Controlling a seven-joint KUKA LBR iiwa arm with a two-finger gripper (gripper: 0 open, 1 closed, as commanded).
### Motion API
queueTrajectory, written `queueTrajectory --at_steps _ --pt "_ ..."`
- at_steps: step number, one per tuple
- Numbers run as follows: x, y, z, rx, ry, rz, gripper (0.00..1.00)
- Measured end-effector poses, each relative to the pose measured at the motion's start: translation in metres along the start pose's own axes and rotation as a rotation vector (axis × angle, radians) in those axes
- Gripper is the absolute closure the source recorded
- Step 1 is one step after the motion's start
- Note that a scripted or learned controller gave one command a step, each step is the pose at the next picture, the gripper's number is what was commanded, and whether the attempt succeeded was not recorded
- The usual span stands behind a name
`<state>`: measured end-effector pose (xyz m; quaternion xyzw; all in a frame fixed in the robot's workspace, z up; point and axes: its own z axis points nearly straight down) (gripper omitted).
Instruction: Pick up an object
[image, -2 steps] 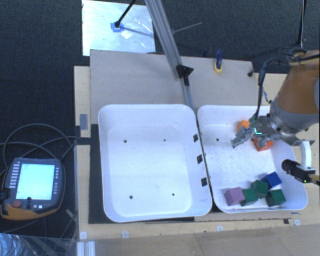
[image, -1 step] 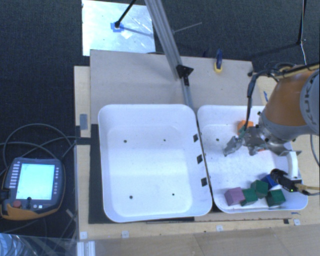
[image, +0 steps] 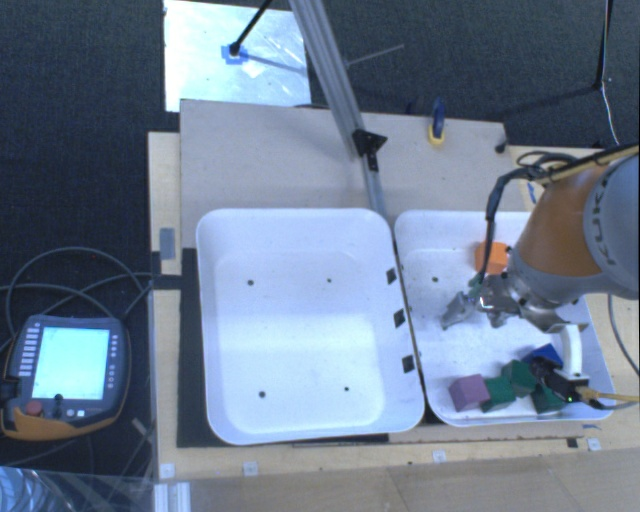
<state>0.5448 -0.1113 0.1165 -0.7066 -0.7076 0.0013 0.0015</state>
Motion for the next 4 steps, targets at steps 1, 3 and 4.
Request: queueTrajectory --at_steps 1,3,4 --pt "0.000 0.000 0.028 -0.002 0.000 -0.001 0.00" --pt "0.010 0.003 -0.041 -0.012 -0.001 -0.004 1.00" --pt "0.020 0.001 -0.092 -0.012 -0.001 -0.005 1.00"
